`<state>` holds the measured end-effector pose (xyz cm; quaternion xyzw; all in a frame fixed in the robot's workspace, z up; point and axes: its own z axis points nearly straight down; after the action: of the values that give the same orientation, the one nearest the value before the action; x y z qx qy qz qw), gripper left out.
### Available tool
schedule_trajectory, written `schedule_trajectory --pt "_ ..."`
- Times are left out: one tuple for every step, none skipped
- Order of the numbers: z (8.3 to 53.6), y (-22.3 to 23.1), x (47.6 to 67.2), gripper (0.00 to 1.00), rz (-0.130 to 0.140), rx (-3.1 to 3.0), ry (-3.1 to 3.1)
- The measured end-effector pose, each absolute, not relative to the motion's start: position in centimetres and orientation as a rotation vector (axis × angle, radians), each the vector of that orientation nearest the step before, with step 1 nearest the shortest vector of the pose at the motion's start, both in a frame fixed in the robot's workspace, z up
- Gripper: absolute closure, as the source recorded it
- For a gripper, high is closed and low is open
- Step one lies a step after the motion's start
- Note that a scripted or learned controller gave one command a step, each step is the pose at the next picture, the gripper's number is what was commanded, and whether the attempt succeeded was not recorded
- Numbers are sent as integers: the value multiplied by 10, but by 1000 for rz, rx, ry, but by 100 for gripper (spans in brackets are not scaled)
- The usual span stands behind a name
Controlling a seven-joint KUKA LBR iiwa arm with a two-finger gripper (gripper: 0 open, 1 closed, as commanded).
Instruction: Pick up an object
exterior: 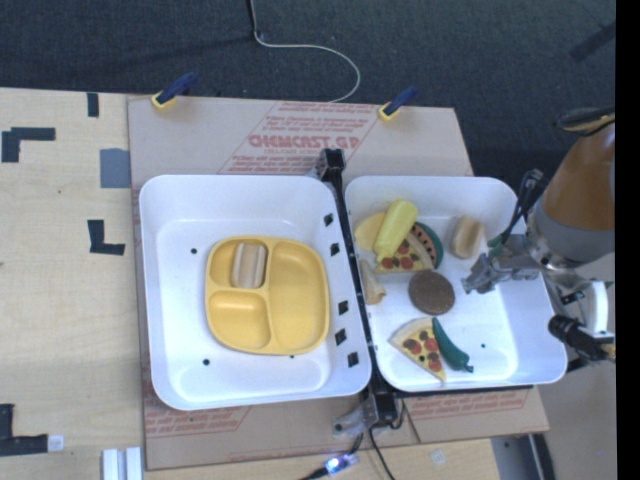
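1. Just right of the brown cookie (431,292), inside the right bin (530,368), hovers the hand (482,274); whether it is apart or together I cannot tell.
2. That cookie, round with no long axis, looks the nearest pick, lying leftward of the hand.

Left of the gripper (480,276), a wooden bench (60,268) bore brown cardboard (290,143), and beyond it dark carpet (120,23) carried a white cable (310,53).
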<state>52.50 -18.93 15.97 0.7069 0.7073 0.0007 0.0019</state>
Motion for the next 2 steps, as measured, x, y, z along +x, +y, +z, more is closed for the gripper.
schedule_trajectory --pt "209 -198 521 100 2 2219 2219" --pt "225 -198 521 100 0 2221 2222"
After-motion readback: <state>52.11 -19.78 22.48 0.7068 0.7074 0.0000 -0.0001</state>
